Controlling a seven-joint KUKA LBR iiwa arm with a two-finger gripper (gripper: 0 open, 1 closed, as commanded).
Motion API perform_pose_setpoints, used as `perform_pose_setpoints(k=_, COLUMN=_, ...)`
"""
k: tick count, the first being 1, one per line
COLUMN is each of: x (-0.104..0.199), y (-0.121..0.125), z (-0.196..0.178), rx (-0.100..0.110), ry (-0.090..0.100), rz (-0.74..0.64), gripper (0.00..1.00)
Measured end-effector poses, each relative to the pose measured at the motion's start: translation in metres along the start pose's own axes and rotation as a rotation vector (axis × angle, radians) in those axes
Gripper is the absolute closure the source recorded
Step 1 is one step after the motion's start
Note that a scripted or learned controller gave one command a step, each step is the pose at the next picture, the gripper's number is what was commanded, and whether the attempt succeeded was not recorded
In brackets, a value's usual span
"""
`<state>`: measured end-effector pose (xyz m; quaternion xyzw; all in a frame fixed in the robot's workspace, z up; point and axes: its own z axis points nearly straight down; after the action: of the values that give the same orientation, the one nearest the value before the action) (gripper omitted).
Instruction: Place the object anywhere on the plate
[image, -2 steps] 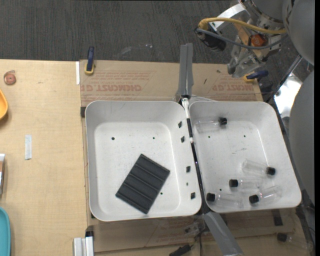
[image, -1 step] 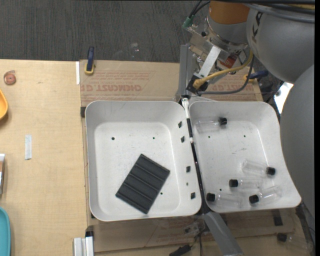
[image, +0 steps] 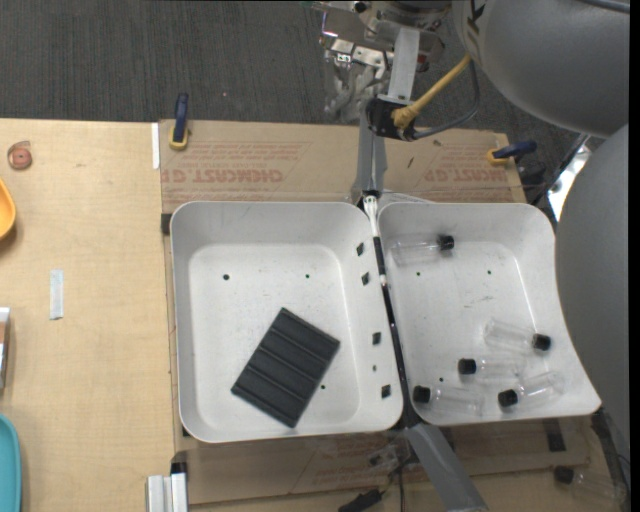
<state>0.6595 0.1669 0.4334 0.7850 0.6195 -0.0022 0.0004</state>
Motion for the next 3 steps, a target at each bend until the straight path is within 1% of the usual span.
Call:
perform_pose_setpoints(k=1, x=0.06, y=-0.014, z=0.104, rx=-0.001, ry=0.001, rz=-0.626, gripper=1.0)
perform_pose_setpoints(k=2, x=0.049, y=-0.021, z=0.022, rx=-0.004, ry=0.0, rz=-0.891, gripper=1.0)
perform_pose_setpoints(k=3, x=0.037, y=-0.064, z=0.154, rx=-0.003, ry=0.001, rz=-1.18, gripper=1.0)
